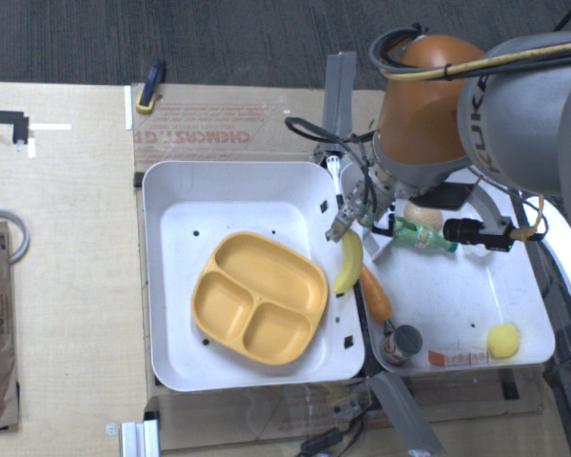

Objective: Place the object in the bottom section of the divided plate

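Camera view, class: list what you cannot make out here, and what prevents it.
- Claw above the banana: too small to tell its grip.
- Green bottle: partly hidden by the arm.
- Can by the carrot: label too small.
- Right bin: far corner covered by the arm.

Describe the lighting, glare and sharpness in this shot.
Camera view: even overhead light with soft shadows; the left bin and right bin are bright, near washed out at their rims; a glossy highlight sits on the arm's orange band; the yellow divided plate and banana look sharp, while the gripper is small and cluttered.
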Action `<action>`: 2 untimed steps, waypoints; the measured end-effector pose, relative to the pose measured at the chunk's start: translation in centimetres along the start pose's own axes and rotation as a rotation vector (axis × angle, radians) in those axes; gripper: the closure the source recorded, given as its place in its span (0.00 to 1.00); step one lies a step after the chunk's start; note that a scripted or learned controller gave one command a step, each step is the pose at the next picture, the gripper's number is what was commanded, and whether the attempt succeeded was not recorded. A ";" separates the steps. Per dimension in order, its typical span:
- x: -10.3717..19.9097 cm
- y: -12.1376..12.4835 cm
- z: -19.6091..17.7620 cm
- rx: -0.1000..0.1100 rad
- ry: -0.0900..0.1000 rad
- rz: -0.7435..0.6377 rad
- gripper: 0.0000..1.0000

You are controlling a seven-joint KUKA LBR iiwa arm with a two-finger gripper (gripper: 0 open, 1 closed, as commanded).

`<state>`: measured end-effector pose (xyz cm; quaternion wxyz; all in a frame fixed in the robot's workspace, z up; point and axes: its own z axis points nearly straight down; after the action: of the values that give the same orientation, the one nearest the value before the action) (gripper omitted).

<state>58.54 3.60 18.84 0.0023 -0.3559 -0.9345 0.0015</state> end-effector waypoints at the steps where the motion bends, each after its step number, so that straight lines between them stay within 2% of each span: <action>1: 3.3 5.5 -0.1 0.000 -0.002 0.123 1.00; 2: 5.3 13.9 8.0 0.003 -0.003 0.614 1.00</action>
<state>63.80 17.50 10.81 0.0010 -0.6217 -0.7832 0.0037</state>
